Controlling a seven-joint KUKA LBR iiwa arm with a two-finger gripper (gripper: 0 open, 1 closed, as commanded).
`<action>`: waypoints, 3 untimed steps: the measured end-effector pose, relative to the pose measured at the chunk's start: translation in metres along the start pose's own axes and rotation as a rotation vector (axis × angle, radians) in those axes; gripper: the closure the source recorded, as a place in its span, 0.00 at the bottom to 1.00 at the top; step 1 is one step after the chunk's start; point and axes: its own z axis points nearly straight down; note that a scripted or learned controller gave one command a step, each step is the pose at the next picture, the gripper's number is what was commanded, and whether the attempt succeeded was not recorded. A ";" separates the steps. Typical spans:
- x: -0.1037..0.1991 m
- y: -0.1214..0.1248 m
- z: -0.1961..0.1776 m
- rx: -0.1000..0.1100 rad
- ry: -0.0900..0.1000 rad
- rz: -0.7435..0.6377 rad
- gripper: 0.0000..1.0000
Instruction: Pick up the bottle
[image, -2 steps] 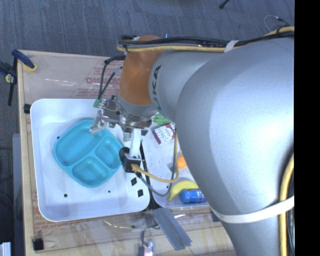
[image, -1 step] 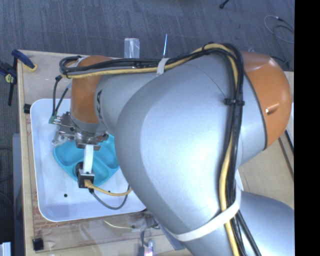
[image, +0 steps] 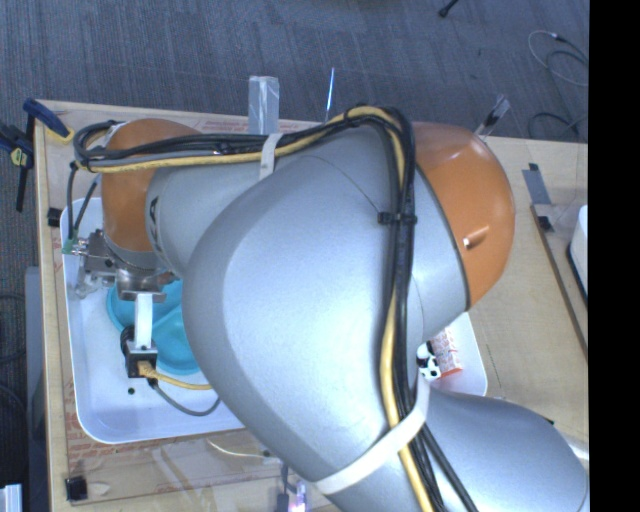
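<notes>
My grey arm (image: 320, 300) reaches across both bins and hides most of them. Its wrist hangs over the left bin (image: 100, 420), and the metal gripper (image: 92, 262) sits low near that bin's left wall. A turquoise thing (image: 172, 322) lies in the left bin just right of the gripper, partly under the wrist. No thing shows between the gripper's parts. A small orange and white thing (image: 447, 356) with a black and white patch peeks out from under the arm in the right bin (image: 480, 380). I cannot tell whether it is the bottle.
The left bin's white floor shows at its front left corner. The wooden bench (image: 530, 290) lies bare to the right of the arm, with a dark strip on it. A blue-handled tool (image: 45, 115) lies at the bench's far left corner.
</notes>
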 end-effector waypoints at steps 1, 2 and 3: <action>-0.101 -0.049 -0.213 0.000 0.008 -0.002 0.00; -0.054 -0.064 -0.021 0.005 0.006 -0.161 0.00; -0.098 -0.089 -0.006 -0.012 0.033 0.013 0.00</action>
